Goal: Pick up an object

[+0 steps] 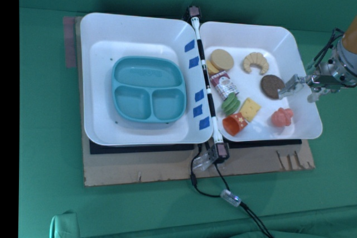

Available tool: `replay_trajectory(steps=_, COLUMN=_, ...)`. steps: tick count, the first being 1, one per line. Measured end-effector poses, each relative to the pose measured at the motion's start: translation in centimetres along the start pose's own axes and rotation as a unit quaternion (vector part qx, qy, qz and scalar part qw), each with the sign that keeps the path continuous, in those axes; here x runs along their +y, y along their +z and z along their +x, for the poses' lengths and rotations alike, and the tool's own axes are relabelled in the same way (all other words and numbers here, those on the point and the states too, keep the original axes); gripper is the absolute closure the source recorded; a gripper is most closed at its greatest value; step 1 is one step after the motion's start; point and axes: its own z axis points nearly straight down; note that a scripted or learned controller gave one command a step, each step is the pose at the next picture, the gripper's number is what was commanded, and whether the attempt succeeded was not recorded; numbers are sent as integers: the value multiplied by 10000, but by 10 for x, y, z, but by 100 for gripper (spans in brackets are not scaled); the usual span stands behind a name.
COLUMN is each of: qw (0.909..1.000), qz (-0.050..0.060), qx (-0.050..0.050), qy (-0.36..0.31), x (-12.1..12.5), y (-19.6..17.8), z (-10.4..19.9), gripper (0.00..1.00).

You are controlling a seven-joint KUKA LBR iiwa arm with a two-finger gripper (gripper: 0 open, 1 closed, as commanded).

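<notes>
The right bin (290,39) holds several toy foods. Among them are tan round crackers (220,59), a croissant (256,62), a dark brown cookie (271,86) and a red-and-white packet (224,85). A green pea pod (230,103), a yellow cheese wedge (250,109), a red piece (235,124) and a pink berry cluster (283,117) also lie there. My gripper (301,92) hangs over that bin's right side, open, with nothing between its fingers. One fingertip (289,86) sits just right of the brown cookie.
The left bin (97,33) carries a teal divided plate (149,89). A divider rail with blue tape marks (198,72) runs between the bins. Cables (228,195) trail off the cardboard base at the front.
</notes>
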Motion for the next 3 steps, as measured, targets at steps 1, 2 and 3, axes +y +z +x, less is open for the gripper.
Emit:
replay_trajectory(steps=1, qw=10000, qz=-53, qx=-7, qy=0, x=3, y=120, z=-14, gripper=0)
replay_trajectory(steps=2, qw=9999, qz=-130, qx=-56, qy=39, x=6, y=106, z=-18, gripper=100)
replay_trajectory(steps=3, qw=10000, qz=-11, qx=3, qy=-5, x=-7, y=-14, z=70, gripper=100)
